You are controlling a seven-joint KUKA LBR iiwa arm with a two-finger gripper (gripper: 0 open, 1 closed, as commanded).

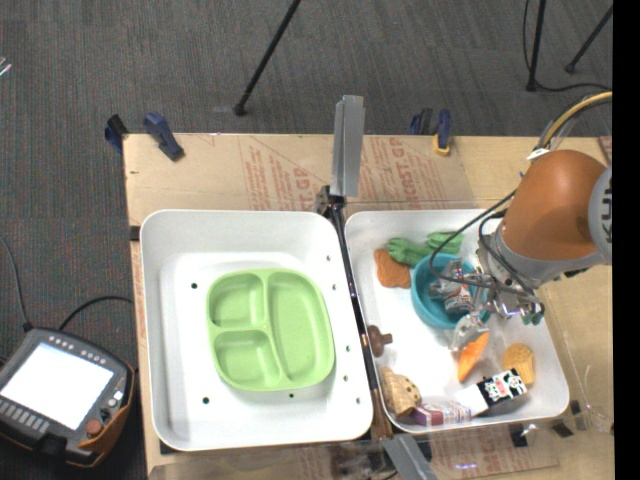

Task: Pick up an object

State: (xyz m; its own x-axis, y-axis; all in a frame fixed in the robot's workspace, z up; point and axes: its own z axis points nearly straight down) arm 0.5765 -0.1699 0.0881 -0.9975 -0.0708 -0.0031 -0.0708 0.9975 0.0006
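My gripper hangs low over the right bin, just right of a blue bowl and right above an orange carrot-shaped toy. The arm's orange band sits above it. Around it lie a green toy, an orange-brown cookie-like piece, a tan biscuit, a black-and-white cow-print box, a bread-like piece and a pink-and-white packet. Whether anything sits between the fingers is hidden by the wrist.
The left bin holds a green divided plate. A grey upright post stands at the back between the bins. A small brown knob sits on the divider. A teach pendant lies at the lower left.
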